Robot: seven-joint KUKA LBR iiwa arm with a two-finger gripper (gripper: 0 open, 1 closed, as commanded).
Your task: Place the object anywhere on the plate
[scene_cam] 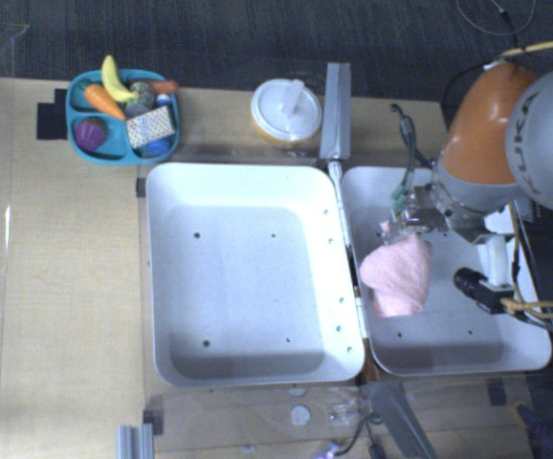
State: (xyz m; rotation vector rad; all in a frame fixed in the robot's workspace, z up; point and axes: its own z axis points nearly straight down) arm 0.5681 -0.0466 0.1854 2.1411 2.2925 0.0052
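Hanging from gripper [412, 226]: pink cloth [396, 275], above right bin [468, 352].

Soft pink cloth [396, 275], crumpled, hanging below the tool [412, 226], over right bin [449, 352]

One camera hangs above the bench [56, 285] and looks down at a slant, far enough back to take in both bins, left [248, 275] and right [449, 342], plus a strip of dark floor beyond. The arm [506, 132] comes in from the right, seemingly nearest the lens.
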